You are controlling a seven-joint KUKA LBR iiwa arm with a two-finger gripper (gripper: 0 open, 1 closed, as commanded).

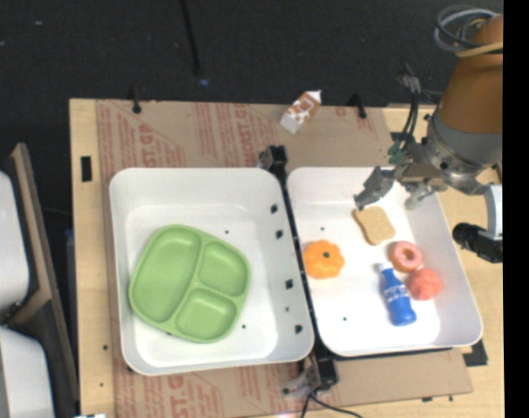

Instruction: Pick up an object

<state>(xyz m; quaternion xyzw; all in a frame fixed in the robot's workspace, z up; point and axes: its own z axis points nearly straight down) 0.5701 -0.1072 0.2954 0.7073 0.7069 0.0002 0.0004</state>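
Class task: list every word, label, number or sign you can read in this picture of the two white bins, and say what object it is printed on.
No text here can be read.
Brown cardboard sheet under the bins: rows of red print, too blurred to read.
Blue plastic bottle: pale label, too small to read.
Small brown-and-white carton: markings too small to read.

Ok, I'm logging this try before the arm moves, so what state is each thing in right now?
claw: open, above the right bin, holding nothing
cracker: flat, just below the claw
orange pumpkin: sitting in the right bin
doughnut: flat
blue bottle: lying on its side
pink ball: beside the doughnut
green plate: face up, left bin
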